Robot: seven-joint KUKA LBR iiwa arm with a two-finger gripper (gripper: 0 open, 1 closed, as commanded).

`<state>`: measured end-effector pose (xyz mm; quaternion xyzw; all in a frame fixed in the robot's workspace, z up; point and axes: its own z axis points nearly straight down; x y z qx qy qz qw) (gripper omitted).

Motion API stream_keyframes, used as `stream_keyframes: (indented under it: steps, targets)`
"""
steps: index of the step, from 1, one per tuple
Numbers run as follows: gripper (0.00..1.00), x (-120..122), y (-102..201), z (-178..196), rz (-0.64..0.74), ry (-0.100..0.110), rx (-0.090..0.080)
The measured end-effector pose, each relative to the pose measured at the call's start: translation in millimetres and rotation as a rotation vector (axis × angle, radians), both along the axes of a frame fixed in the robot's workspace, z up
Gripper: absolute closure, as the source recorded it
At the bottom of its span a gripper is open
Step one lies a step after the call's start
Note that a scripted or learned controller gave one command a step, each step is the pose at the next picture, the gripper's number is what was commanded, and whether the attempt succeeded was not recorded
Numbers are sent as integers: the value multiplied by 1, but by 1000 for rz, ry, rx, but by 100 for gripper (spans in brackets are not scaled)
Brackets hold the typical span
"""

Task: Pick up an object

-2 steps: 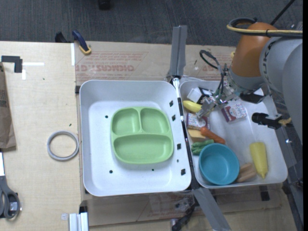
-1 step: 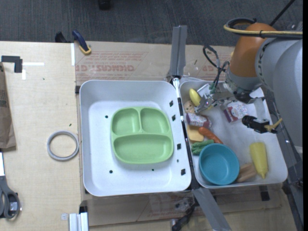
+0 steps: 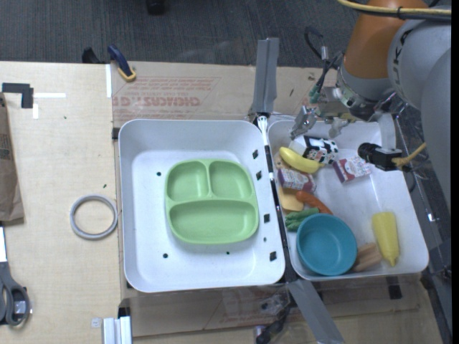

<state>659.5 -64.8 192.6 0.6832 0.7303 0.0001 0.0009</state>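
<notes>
My gripper [image 3: 317,124] hangs over the far end of the right bin [image 3: 412,213], its two metal fingers apart and nothing between them. Just below it lie a small black-and-white toy [image 3: 320,149] and a yellow banana [image 3: 297,161]. A red-and-white packet [image 3: 353,168] sits to their right. Nearer the front are a blue bowl [image 3: 327,244], a yellow corn cob [image 3: 386,236], an orange carrot [image 3: 316,203] and a green vegetable [image 3: 297,220]. The left bin [image 3: 136,192] holds a green divided plate [image 3: 211,201].
The grey arm with its orange band [image 3: 376,27] fills the upper right. A tape ring [image 3: 94,216] and scissors [image 3: 11,303] lie on the bench to the left of the bins. A blue clamp [image 3: 122,61] sits at the back.
</notes>
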Motion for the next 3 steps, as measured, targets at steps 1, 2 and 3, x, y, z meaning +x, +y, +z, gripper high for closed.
stream_keyframes:
  steps: [1,2,3]
  targets:
    - [0,0,0,-1,180,2,-1]
    - [0,0,-33,-68,497,-20,-9]
    - [0,0,-48,-51,358,-1,-1]
